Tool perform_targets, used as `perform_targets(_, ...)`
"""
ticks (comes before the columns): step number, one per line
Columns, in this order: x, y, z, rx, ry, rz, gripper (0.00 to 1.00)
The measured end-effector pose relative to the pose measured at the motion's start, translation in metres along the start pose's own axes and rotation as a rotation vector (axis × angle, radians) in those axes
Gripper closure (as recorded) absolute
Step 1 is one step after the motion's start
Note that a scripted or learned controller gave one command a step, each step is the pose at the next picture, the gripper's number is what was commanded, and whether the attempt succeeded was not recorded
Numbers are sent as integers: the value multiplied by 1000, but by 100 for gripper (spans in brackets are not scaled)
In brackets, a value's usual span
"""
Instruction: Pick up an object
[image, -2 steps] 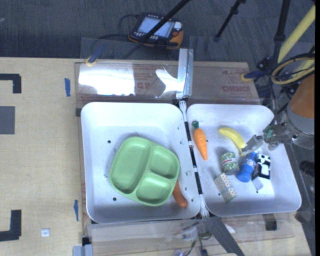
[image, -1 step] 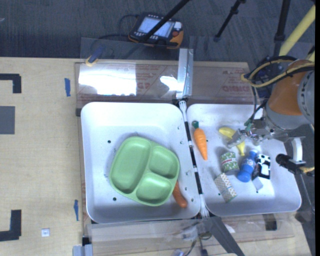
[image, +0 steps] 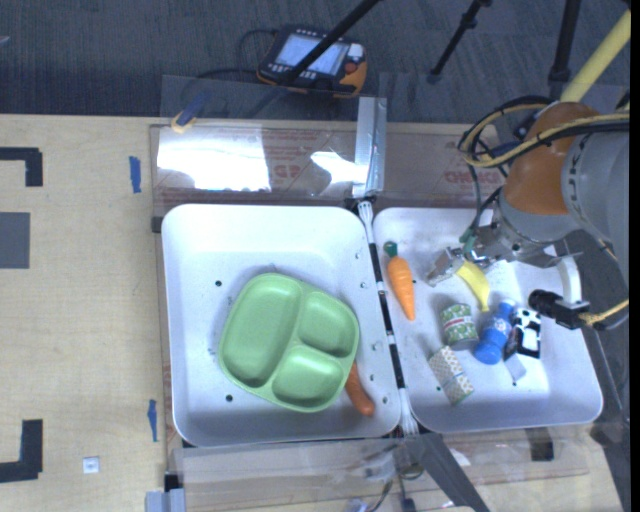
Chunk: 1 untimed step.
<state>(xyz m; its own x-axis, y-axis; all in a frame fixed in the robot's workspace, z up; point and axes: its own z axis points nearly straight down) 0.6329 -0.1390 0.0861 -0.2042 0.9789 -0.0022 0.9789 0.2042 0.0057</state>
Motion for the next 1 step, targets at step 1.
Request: perform_targets(1, 0, 2, -12, -6, -3, -2, 100)
